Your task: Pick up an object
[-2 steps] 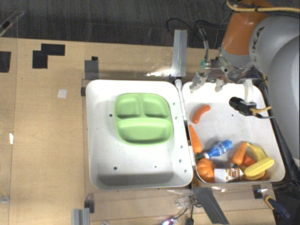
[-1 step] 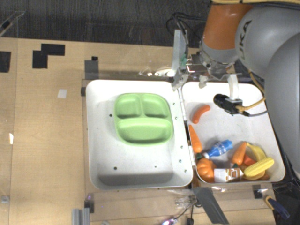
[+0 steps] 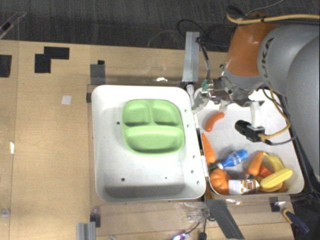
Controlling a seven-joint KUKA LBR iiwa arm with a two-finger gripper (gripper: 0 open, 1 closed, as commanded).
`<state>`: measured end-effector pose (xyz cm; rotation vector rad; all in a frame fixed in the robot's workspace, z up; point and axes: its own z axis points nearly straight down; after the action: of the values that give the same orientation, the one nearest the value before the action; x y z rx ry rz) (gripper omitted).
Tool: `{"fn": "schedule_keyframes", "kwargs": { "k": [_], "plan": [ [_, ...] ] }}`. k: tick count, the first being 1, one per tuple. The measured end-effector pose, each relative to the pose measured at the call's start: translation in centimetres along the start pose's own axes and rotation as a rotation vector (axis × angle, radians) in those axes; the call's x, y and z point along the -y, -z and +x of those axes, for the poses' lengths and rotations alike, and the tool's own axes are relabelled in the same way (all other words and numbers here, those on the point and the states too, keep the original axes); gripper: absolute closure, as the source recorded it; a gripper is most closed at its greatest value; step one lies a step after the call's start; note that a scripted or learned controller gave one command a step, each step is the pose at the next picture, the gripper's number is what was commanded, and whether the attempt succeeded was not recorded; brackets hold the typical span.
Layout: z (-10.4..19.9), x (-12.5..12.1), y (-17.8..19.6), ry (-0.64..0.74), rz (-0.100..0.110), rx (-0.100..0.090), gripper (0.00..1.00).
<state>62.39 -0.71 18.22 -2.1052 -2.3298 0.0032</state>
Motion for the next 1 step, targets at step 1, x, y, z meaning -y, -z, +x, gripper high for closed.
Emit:
{"fn": "schedule_keyframes", "kwargs": {
  "k": [1],
  "plan": [
    [-1.82, -0.31, -2.06, 0.044, -0.044, -0.010, 0.00]
  ]
}}
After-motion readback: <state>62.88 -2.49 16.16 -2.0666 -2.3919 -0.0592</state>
